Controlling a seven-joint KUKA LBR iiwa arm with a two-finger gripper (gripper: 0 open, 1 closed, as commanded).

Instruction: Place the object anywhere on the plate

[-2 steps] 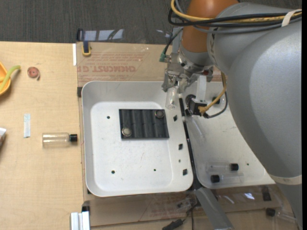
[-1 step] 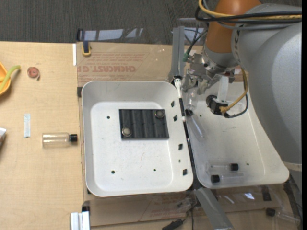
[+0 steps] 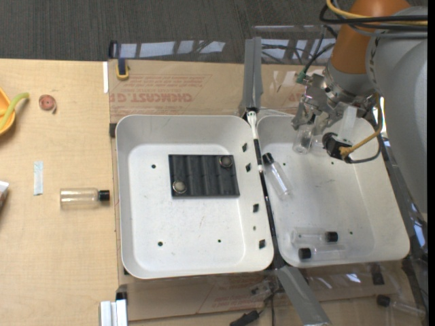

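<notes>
The black ridged plate (image 3: 204, 175) lies flat in the left white bin (image 3: 136, 236), with a small round fitting at its near left corner and another at its far right. Over the far left corner of the right bin (image 3: 367, 209), my gripper (image 3: 304, 133) hangs raised above the floor. A small clear vial (image 3: 303, 142) shows between its fingers, so it is shut on that vial. Another clear vial with a black cap (image 3: 275, 176) leans against the right bin's left wall. Two more vials (image 3: 316, 237) lie near that bin's front edge.
The bins' shared rim (image 3: 259, 182) runs between the gripper and the plate. On the wooden bench to the left lie a capped clear bottle (image 3: 83, 196), a small strip (image 3: 38, 178), a red disc (image 3: 46, 102) and a yellow object (image 3: 7, 111).
</notes>
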